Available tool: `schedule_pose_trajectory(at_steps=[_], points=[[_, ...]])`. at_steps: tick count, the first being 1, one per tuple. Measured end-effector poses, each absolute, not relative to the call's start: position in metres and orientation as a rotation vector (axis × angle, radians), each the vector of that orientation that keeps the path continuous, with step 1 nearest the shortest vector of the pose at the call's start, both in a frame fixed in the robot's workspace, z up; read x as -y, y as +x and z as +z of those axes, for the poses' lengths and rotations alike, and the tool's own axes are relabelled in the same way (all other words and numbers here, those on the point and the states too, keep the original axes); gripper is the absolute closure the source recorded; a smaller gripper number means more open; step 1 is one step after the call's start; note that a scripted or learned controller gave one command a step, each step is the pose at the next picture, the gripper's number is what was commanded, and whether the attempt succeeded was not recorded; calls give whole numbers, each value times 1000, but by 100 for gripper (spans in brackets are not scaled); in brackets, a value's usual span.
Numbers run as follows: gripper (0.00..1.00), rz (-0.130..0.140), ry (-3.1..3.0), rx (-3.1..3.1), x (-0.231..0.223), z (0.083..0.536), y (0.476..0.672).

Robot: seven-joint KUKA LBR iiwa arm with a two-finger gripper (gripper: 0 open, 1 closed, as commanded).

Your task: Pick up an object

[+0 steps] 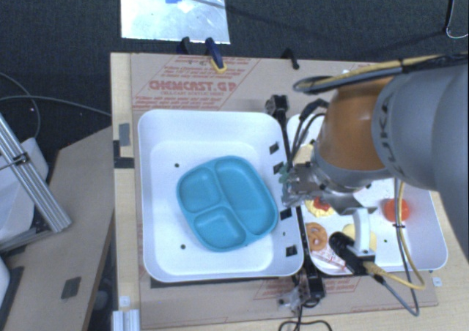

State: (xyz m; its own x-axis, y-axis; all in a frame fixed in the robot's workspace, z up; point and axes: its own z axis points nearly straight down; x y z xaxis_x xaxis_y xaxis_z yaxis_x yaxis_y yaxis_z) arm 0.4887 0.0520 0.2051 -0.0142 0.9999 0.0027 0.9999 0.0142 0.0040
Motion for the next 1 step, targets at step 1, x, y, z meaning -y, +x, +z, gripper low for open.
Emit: schedule_pose_trajectory(at_steps=[1], points=[[100,30,2202,-2229,-118,410,488]])
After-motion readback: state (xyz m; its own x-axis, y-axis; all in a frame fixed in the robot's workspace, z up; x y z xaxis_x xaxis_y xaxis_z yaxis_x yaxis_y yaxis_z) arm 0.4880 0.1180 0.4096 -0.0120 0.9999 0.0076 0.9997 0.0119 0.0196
